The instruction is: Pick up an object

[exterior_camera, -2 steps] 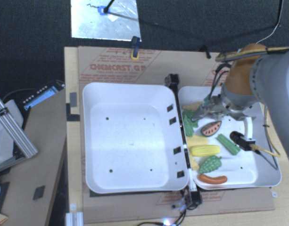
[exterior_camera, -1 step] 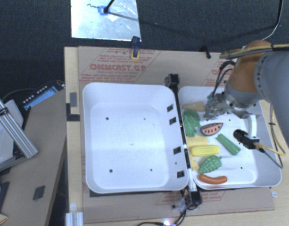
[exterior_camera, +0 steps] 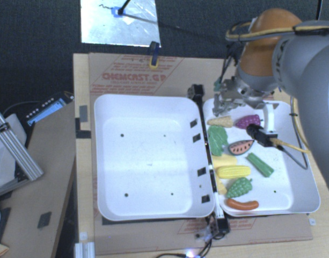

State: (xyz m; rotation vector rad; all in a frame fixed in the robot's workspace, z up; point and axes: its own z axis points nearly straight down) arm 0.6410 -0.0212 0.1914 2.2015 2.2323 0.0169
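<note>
The hand (exterior_camera: pixel 222 107) hangs over the right bin's (exterior_camera: pixel 298 198) eleven o'clock corner, just above the corn (exterior_camera: pixel 220 121), likely its target; its grip I cannot tell.

Toy foods are clustered in the left half of the right bin (exterior_camera: pixel 301 195). A pale corn cob (exterior_camera: pixel 220 121) and a purple piece (exterior_camera: pixel 247 122) are seen farthest. Nearer are found a green leafy piece (exterior_camera: pixel 217 140), a watermelon slice (exterior_camera: pixel 241 147), a green stick (exterior_camera: pixel 260 164), a yellow corn cob (exterior_camera: pixel 233 171), green grapes (exterior_camera: pixel 239 187) and, nearest, a red sausage (exterior_camera: pixel 242 203).
</note>
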